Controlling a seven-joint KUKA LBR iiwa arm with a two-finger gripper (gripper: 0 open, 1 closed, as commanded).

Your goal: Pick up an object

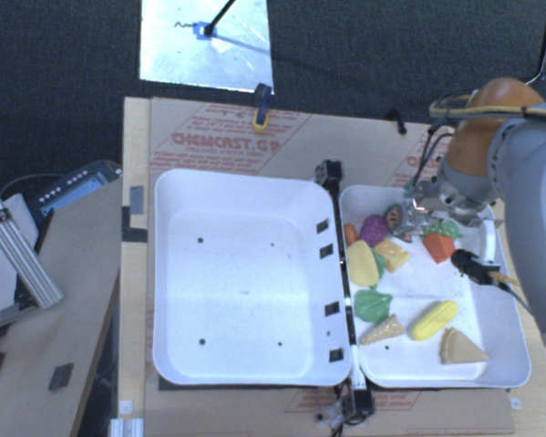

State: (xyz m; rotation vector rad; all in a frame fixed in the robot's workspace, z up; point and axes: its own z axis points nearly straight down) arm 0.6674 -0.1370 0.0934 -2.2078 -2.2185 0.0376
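We are seeing the desk carrying two white bins side by side. The left bin is sitting beside the right bin, which is holding the toy foods. The grey arm is reaching in from the right, its hand hanging over the far end of that bin; we cannot tell how it is set. Near it are lying a purple piece and an orange carrot. Nearer us are lying a yellow corn cob and a tan wedge.
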